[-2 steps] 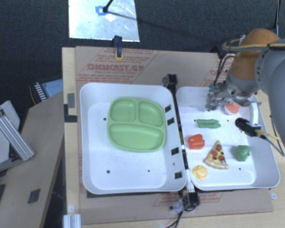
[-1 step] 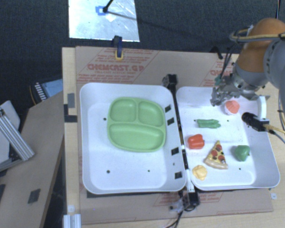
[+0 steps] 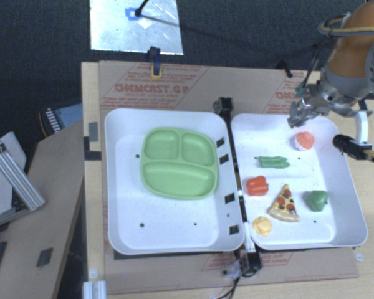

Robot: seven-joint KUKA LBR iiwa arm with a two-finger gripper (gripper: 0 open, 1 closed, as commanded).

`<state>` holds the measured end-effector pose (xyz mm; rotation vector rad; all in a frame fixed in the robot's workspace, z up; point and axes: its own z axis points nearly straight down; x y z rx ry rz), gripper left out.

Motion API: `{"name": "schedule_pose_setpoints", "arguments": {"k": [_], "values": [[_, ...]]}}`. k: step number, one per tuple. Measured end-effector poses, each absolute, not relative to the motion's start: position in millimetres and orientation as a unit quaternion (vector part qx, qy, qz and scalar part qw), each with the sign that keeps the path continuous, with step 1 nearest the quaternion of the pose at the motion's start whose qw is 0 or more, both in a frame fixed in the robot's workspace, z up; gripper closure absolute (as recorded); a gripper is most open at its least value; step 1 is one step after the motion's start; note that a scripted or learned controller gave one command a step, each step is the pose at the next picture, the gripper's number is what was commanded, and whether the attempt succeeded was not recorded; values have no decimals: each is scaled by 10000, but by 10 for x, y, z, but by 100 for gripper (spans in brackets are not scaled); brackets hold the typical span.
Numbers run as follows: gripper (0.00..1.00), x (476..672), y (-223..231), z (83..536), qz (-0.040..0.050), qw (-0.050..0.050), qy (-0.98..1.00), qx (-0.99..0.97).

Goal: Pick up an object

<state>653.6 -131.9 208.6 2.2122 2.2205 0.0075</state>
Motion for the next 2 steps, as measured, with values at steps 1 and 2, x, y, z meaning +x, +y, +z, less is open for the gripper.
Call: {"name": "schedule_pose_setpoints", "arguments": {"k": [1,2], "values": [[100,6578,-1231,2691,26,34,7093,7049],[100,6262,-705,2606,5,-7,7103,7039]]}}
